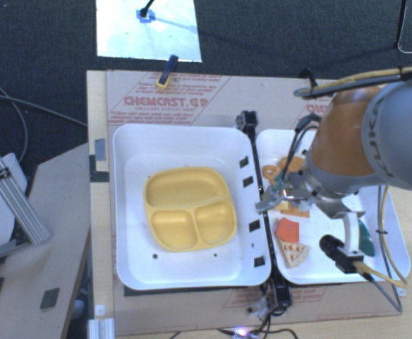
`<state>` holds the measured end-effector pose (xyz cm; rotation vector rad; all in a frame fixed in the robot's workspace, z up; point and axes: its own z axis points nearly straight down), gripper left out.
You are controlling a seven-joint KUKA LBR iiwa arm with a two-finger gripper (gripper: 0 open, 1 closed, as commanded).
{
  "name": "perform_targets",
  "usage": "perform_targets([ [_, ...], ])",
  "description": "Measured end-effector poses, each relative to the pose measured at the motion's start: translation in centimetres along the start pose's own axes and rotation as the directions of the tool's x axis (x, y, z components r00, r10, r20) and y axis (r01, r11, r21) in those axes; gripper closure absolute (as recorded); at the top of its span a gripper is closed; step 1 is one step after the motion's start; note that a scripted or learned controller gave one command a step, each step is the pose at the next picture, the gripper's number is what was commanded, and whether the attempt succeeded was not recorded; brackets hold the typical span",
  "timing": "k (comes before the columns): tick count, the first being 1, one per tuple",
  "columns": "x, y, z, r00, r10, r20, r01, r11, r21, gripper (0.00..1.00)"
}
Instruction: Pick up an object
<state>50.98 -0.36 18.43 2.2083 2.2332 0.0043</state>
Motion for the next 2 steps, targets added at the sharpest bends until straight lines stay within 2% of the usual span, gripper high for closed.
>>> perform_targets([
  [1, -2.7, -2.4, 0.0, 1.0, 0.012, 0.002, -0.012, 1.0, 0.003, 0.0],
  [2, -2.6, -2.2, -1.1, 1.0, 0.006, 0.001, -0.006, 1.0, -0.001, 1.0],
])
